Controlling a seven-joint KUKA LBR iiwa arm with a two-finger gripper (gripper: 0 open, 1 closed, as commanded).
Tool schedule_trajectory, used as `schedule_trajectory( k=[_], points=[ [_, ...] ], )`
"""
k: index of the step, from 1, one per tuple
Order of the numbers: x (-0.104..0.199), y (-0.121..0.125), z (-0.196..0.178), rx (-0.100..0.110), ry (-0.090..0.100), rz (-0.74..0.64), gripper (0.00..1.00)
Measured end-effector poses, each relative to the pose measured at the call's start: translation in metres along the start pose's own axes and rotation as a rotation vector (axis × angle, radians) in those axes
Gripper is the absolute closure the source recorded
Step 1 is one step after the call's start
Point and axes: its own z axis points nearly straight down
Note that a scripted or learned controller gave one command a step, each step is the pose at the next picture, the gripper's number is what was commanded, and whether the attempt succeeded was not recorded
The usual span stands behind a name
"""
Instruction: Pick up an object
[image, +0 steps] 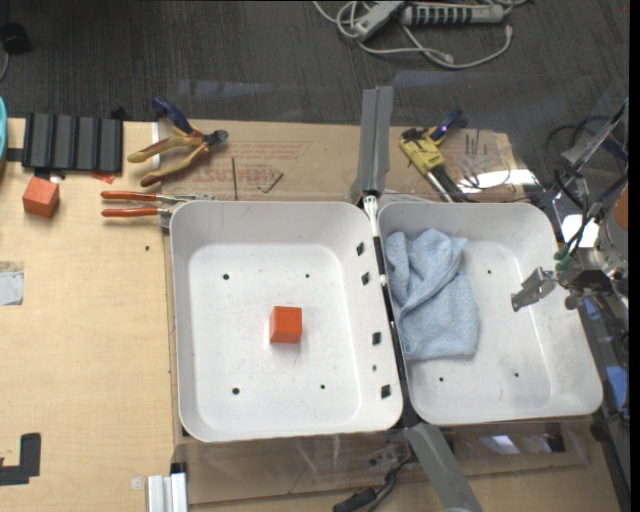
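Observation:
An orange cube (286, 325) lies near the middle of the left white bin (200, 400). A crumpled light blue towel (430, 295) fills the left part of the right white bin (560, 400), against the wall shared with the other bin. My gripper (535, 285) hangs at the right side of the right bin, over bare floor, a short way right of the towel and apart from it. Nothing is seen held in it. The arm behind it runs off the right edge of the view.
On the bench behind the left bin lie yellow-handled pliers (175, 150) and red-handled pliers (135, 205). A second orange block (41, 196) and a black ribbed part (75, 142) sit far left. A yellow clamp (425, 155) rests behind the right bin.

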Motion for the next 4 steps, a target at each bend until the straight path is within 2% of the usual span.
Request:
schedule_trajectory(
  k=[1,2,3,4],
  points=[
    [-0.011,-0.019,0.097,-0.001,0.001,-0.307,0.00],
    [-0.012,-0.019,0.090,0.001,0.003,-0.301,1.00],
    [-0.007,0.011,-0.022,-0.004,-0.002,-0.424,1.00],
    [-0.028,0.066,-0.033,-0.005,-0.003,-0.697,1.00]
  ],
)
